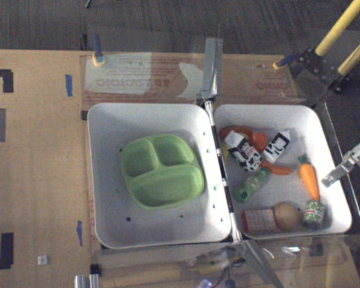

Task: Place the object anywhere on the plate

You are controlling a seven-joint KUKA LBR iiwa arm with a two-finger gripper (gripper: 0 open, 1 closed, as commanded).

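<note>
Objects for the task all lie in the right bin [342, 218], none yet on the plate [162, 171]. At the view's right edge, just outside that bin's rim, a pale metal part of the gripper [345, 168] pokes in, and too little of it shows to tell how it is set or whether it has anything. It seems poised beside the bin in order to reach the pile.

Nearest to it lies an orange carrot [310, 180], with a small green-labelled can [314, 215] below. Further in, a brown potato [285, 215] touches a red-labelled packet [259, 220]. A green bottle [251, 186] lies tilted mid-bin, and a cow-patterned milk carton [245, 152] and a black-and-white box [276, 146] rest over red-orange pieces at the top.

Across the divider, the green sectioned plate sits alone near the middle of the left bin [108, 221], likely kept bare so anything can land in any compartment. My guess is a pick comes first.
</note>
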